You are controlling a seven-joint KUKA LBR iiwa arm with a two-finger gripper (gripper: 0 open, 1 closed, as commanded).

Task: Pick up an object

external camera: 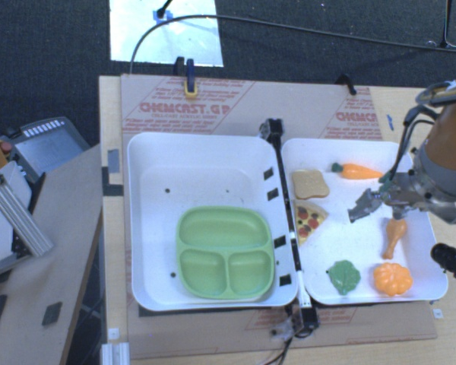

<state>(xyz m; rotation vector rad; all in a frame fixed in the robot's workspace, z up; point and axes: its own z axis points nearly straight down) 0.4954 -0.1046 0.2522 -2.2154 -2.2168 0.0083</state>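
Note:
The right bin (422, 284) holds several toy foods: an orange carrot (357, 171) at the back, a tan bread slice (309, 183), a pizza slice (310, 220), a chicken drumstick (395, 236), a green broccoli (343, 276) and an orange pumpkin-like piece (393, 278). My gripper (359, 207) hangs over the middle of this bin, above bare white floor. It is right of the pizza slice, left of the drumstick and below the carrot. Nothing shows in its grasp.
A green divided plate (226, 251) lies in the left bin (148, 204). A black divider rail (285, 204) runs between the bins. A cable and clamp (188, 74) sit behind the bins. A grey side table (45, 226) stands at the left.

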